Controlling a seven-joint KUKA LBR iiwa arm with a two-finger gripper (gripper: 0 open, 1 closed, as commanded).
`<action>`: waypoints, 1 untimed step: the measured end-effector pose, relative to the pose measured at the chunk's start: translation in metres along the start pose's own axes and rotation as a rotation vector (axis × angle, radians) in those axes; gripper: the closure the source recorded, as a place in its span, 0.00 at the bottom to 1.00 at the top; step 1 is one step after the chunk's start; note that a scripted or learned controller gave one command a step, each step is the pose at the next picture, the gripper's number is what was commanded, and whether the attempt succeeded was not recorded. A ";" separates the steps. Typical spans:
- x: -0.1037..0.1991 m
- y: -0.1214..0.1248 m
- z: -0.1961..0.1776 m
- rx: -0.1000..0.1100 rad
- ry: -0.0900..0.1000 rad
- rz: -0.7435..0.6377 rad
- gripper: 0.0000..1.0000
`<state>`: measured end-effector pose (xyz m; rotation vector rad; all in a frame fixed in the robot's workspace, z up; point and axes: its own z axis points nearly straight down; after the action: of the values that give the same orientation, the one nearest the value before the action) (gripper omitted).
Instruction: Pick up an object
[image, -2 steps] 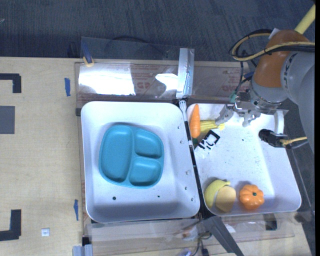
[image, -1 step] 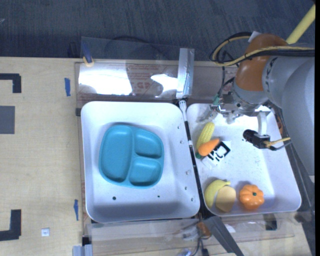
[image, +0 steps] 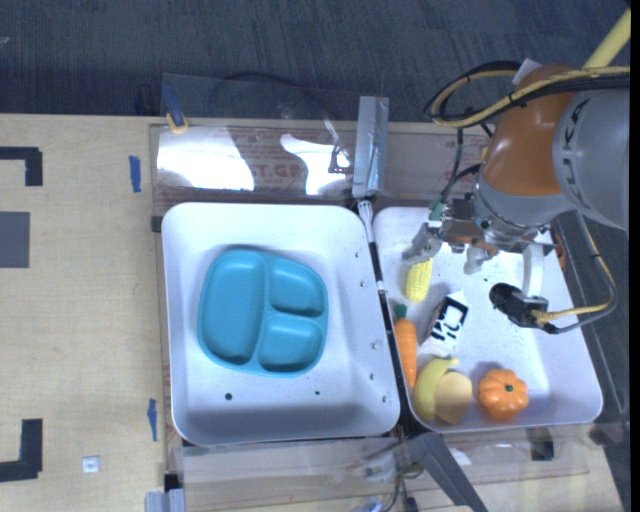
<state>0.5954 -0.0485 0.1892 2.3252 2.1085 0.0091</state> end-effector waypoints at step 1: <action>-0.040 0.029 0.102 0.000 -0.002 0.147 0.00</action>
<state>0.6215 -0.0906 0.0876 2.4734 1.9315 0.0073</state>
